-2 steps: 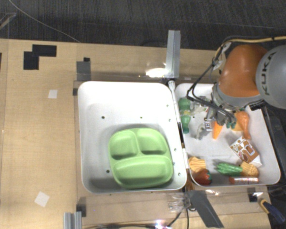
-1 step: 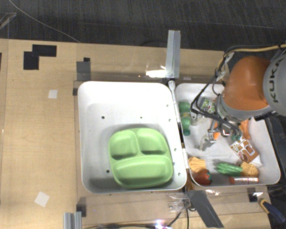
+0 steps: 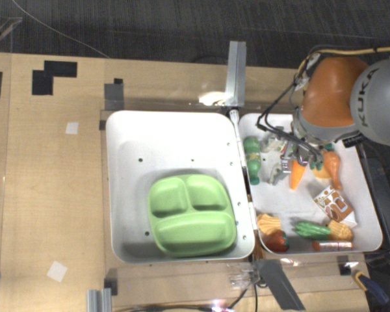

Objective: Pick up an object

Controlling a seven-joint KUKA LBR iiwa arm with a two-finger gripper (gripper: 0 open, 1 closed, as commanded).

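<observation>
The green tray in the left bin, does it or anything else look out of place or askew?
The green tray sits turned at an angle to the left bin's walls, pushed toward the near right corner. In the right bin, the toy food lies jumbled. Nothing looks spilled or broken.

Two bins [image 3: 175, 125], one green tray [image 3: 192, 214], perhaps two carrots [image 3: 297, 174].

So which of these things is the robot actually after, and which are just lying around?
Part of the job:
gripper, over the right bin
orange carrot just beneath it
other toy foods there: green vegetable, corn, red tomato, snack packet

Just lying about:
green divided tray in the left bin
</observation>
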